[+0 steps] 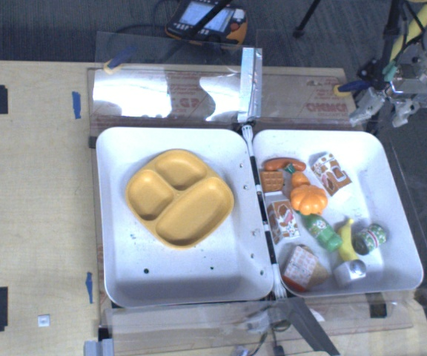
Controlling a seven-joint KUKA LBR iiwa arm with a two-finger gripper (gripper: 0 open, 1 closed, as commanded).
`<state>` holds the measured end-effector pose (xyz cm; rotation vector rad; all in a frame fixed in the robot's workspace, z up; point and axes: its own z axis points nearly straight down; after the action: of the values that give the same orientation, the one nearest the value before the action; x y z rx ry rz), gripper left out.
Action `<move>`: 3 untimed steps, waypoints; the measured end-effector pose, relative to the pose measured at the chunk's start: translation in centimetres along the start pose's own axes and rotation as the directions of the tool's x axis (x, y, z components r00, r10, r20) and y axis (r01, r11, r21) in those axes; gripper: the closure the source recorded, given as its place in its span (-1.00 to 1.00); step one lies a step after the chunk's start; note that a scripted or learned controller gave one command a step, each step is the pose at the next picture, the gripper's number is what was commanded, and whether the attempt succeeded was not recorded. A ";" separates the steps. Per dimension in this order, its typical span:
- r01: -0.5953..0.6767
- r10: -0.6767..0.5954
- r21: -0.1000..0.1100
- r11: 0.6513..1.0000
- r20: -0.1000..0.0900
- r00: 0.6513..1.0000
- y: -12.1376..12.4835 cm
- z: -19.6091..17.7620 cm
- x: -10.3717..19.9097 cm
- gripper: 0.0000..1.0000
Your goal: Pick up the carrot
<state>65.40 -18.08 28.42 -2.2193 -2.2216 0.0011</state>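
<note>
Progress: none visible | carrot [300, 177] lies in right bin [391, 173], touching pumpkin [308, 199], just beside sausage [283, 165] | gripper [391, 102] above bin's far right corner, well apart from carrot; jaw state unclear, nothing seen held | left: reach, grasp, lift

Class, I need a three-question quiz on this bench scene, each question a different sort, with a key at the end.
1. True or false: the yellow divided plate lies in the left bin.
2. Multiple choice: the tool is (a) inside the left bin, (b) above the right bin's far right corner, outside it, (c) touching the plate.
3. Fill in: the small carrot lies just beyond the orange ____, in the right bin.

Key: 1 true; 2 b; 3 pumpkin.
</note>
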 end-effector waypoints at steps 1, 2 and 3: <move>0.072 -0.072 -0.002 0.997 0.001 0.997 -2.9 8.2 6.2 -1.00; 0.014 -0.014 -0.003 1.000 0.001 1.000 -7.7 17.2 7.7 -1.00; 0.012 -0.011 -0.006 1.000 0.002 1.000 -7.6 16.2 7.6 1.00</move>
<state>57.73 -10.45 12.24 -2.2102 -2.2381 -0.0033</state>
